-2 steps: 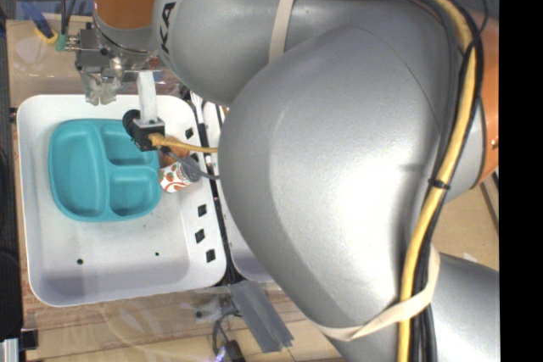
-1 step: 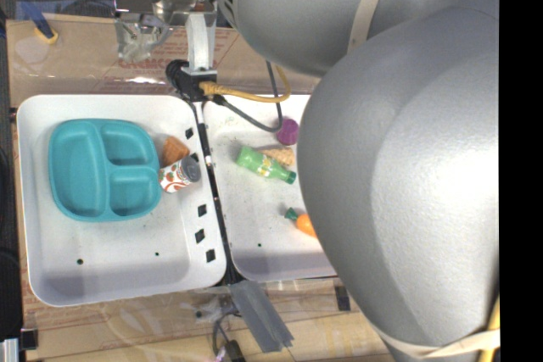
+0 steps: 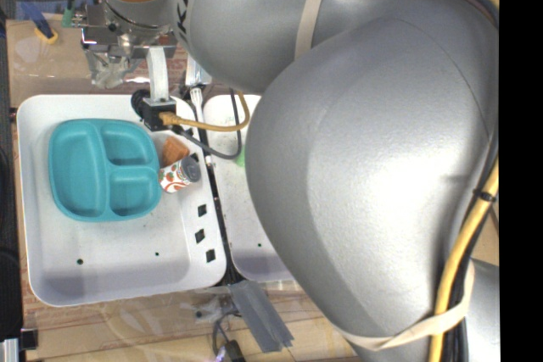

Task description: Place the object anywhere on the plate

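Just beside the right rim of the teal three-compartment plastic plate (image 3: 103,169), the small orange-and-white patterned object (image 3: 176,165) lies unplaced, while the end effector (image 3: 110,68) waits beyond the plate's far edge, its state indiscernible.

The grey arm (image 3: 373,140) looms over the right bin (image 3: 246,263); in the left bin (image 3: 102,275), a teal divided plate (image 3: 103,169) lies with small objects (image 3: 178,169) touching at its three o'clock.

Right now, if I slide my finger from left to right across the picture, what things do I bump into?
Left white bin → teal plate → small orange and white object beside the plate → right white bin → big grey robot arm.
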{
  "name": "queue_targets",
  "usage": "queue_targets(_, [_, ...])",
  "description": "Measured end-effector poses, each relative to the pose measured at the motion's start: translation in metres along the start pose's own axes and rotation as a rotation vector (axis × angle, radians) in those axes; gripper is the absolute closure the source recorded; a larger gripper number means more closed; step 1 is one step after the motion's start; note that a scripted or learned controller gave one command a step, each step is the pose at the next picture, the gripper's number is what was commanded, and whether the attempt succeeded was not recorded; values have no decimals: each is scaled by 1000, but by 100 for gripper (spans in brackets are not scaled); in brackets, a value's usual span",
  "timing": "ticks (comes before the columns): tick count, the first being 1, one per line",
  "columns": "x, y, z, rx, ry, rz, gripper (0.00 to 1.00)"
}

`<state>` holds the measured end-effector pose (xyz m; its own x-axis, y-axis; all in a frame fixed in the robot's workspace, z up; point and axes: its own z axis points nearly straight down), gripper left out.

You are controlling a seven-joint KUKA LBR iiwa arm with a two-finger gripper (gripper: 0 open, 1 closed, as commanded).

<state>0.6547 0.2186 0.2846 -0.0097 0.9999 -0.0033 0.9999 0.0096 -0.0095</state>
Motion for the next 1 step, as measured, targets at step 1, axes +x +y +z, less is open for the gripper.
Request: queue_targets(1, [0,-1,120,7,-3,1,100])
